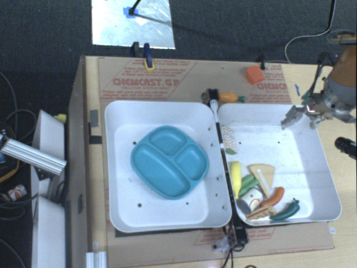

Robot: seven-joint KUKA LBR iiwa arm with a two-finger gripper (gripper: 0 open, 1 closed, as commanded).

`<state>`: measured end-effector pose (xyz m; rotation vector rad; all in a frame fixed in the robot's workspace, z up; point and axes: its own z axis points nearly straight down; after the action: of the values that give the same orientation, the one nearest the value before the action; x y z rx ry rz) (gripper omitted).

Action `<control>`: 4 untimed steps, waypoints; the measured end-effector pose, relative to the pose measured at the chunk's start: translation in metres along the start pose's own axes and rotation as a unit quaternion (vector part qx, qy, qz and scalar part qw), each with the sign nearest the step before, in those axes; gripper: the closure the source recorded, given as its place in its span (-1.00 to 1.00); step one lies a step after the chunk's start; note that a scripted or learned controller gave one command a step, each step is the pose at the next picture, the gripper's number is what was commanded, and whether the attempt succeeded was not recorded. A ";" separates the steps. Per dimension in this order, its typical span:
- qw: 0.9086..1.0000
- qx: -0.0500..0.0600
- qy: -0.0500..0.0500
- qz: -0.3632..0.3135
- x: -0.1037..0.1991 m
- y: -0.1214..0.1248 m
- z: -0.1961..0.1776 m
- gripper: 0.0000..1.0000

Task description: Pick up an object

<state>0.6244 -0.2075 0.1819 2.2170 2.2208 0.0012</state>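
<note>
Your targets sit heaped in the near left corner of the right bin [323, 166]: a yellow banana [235, 177], a pale wedge [262, 175], a green piece [249, 182], a red-orange sausage shape [274, 196], a dark green pepper [285, 210] and a small round item [251, 197], all touching or overlapping, pressed against the divider. The tool [299, 116] hangs over the far right edge of that bin, well apart from the pile; its prongs look spread apart with nothing between them. You are at the approach step, by this reading: nothing is lifted. The next move calls for travel across the bin toward the pile, then a descent onto one piece; the pepper at the heap's outer edge looks least crowded. The left bin [120, 149] carries a blue divided plate [169, 161]. On the table [184, 80] beyond the bins lie an orange block [255, 75] and a small carrot-like toy [228, 98].
</note>
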 end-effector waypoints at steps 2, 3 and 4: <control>1.000 -0.001 -0.001 -0.003 0.001 0.046 0.080 1.00; 1.000 -0.001 -0.001 -0.004 0.002 0.046 0.080 -1.00; 1.000 0.000 0.000 0.000 0.001 -0.027 0.059 -1.00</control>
<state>0.5974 -0.2071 0.1233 2.2183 2.2209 0.0007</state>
